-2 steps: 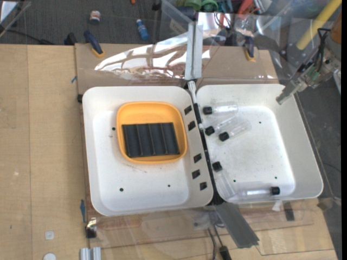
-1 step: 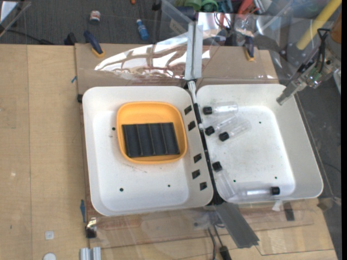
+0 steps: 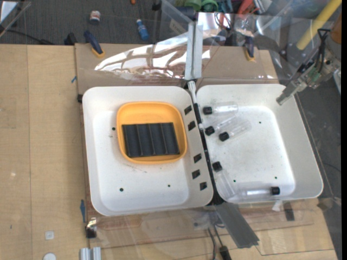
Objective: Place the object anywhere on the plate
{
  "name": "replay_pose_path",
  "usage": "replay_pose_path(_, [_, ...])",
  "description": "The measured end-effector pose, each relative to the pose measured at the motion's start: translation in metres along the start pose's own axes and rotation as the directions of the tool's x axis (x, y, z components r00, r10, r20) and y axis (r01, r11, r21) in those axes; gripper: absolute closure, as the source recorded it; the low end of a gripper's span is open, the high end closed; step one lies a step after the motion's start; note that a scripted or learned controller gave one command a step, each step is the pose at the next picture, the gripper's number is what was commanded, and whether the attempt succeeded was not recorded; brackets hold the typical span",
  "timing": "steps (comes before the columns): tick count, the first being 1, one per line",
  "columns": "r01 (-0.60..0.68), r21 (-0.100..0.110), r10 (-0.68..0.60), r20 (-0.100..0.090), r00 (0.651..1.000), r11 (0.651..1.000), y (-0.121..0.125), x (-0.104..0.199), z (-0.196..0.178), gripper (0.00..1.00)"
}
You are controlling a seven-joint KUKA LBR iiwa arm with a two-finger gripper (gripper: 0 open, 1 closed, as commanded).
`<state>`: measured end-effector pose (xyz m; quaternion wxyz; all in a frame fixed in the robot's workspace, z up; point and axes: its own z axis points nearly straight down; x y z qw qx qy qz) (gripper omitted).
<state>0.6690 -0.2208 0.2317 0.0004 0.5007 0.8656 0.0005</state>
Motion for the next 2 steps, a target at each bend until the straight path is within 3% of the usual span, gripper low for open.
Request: replay_pose_path(2, [0.025, 0.002, -0.025, 0.000, 1.000, 1.000, 0.0003, 0.0003, 0.0006, 0.00])
